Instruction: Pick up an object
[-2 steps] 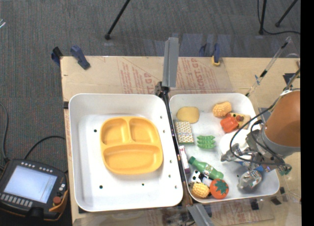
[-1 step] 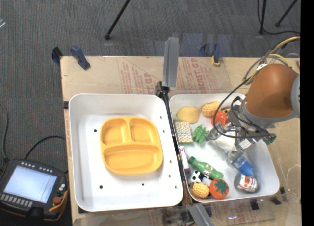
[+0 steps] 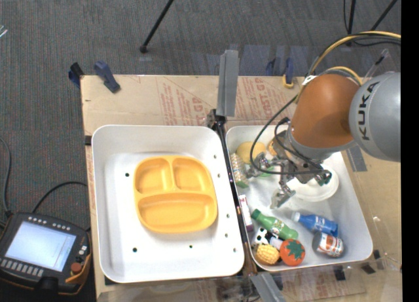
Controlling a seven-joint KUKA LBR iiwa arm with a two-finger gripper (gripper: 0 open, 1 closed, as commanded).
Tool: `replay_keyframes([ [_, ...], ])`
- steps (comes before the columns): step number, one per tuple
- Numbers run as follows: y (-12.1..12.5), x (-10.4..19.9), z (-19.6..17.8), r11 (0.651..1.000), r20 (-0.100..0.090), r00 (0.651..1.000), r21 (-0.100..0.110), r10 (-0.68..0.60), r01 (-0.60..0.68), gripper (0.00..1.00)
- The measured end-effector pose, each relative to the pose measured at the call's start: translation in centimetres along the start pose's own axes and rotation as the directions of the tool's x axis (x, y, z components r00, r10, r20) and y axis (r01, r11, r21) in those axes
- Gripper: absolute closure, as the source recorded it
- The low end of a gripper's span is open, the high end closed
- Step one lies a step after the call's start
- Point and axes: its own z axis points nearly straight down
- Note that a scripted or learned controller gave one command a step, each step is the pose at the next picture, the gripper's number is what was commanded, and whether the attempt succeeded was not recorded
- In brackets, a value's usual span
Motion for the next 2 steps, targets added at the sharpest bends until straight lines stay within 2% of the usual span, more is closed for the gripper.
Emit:
replay_keyframes([
  [1, -6.2, 5.7, 0.1, 0.987, -0.001, 0.987, -0.004, -0.162, 0.162, 0.0],
  [2, -1.6, 1.3, 0.2, 0.98, 0.002, 0.98, -0.005, -0.201, 0.201, 0.0],
])
